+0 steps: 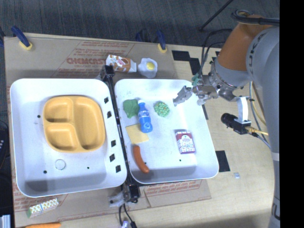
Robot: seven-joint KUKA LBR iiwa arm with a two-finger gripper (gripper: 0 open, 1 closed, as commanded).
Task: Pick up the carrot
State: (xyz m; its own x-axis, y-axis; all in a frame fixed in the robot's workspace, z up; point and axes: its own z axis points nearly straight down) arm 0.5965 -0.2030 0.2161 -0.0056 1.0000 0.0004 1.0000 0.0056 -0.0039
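Near right bin's front-left corner: carrot [140, 159], fingers [182, 97] well apart

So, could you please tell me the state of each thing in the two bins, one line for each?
Carrot: lying flat, untouched.
Blue bottle: lying on its side.
Cheese slice: flat, under the bottle's end.
Red box: lying flat.
Green ball: resting alone.
Leafy green: beside the bottle.
Yellow tray: upright.
Gripper: above the bin's edge, holding nothing.
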